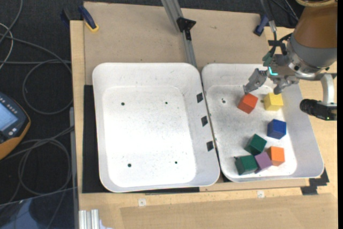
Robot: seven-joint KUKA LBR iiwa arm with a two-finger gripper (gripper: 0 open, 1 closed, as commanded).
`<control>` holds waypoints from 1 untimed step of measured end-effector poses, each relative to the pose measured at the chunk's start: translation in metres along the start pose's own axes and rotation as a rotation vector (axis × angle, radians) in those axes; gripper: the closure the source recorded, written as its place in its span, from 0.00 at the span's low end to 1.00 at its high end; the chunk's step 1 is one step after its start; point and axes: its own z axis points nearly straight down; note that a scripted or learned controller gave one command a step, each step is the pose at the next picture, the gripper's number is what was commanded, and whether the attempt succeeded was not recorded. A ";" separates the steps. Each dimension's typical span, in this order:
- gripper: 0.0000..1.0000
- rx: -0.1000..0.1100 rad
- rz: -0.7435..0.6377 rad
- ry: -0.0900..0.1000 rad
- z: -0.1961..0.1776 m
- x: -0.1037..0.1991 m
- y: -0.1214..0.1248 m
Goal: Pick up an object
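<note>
My gripper (pixel 269 84) hangs over the far part of the right bin (pixel 230 131), open, with nothing between its fingers. Just below its left finger (pixel 255 81) lies a red-orange cube (pixel 247 103). A yellow cube (pixel 273 101) sits under the right finger (pixel 283 85). Nearer the front lie a blue cube (pixel 276 128), a green cube (pixel 256 143), a dark green cube (pixel 246 163), a purple cube (pixel 262 160) and an orange cube (pixel 276 155), the last three packed close together.
The left bin (pixel 150 126) adjoins the right one along a raised rim. A slanted metal bar (pixel 174 8) crosses the bench behind the bins. Blue clamps (pixel 88 17) sit at the bench's back corners. Cables lie on the floor at left.
</note>
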 end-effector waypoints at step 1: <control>0.00 -0.004 0.000 -0.001 -0.002 0.000 0.000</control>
